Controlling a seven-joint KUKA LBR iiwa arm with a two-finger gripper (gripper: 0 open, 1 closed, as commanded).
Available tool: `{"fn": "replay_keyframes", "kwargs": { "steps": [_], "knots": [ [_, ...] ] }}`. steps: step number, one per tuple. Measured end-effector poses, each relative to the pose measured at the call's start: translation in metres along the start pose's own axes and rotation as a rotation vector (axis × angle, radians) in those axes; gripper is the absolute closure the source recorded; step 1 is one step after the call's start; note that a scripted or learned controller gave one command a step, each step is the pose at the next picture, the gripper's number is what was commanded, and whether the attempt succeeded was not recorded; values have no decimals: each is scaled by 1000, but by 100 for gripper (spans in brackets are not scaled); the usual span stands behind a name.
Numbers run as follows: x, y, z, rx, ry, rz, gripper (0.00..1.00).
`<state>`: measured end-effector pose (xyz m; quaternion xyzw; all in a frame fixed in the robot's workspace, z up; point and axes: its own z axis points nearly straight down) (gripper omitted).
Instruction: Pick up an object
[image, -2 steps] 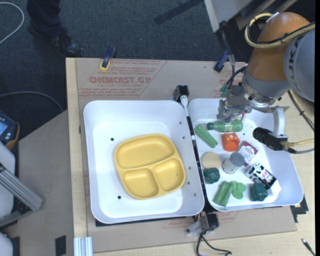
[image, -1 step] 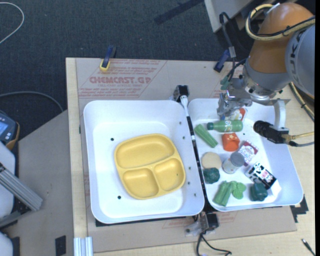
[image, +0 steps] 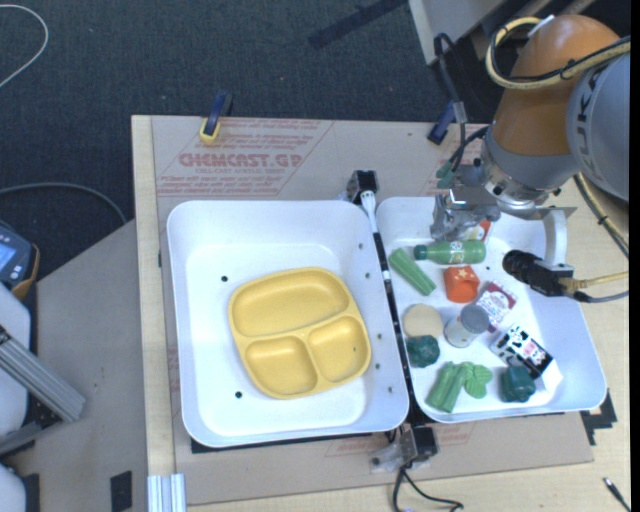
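My gripper (image: 462, 222) hangs over the far end of the right bin (image: 590, 375), below the orange-banded wrist. Directly under it lies a green bottle (image: 450, 252) with a white label, on its side. Whether the gripper touches the bottle cannot be made out. Nearby in the same bin are a green pepper-like piece (image: 412, 270), an orange-red item (image: 460, 284), a red packet (image: 496, 298), a grey can (image: 468, 325) and a beige disc (image: 422, 320).
The left bin (image: 190, 300) holds a yellow divided plate (image: 298, 328). At the near end of the right bin lie several green and teal toys (image: 455, 384) and a black-and-white box (image: 523, 348). A black cabled part (image: 532, 271) hangs beside the arm.
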<state>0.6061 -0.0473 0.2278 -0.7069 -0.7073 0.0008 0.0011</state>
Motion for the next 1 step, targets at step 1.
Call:
{"fn": "replay_keyframes", "kwargs": {
  "steps": [1],
  "knots": [
    [-16,-6,8,1,-1,3,100]
  ]
}}
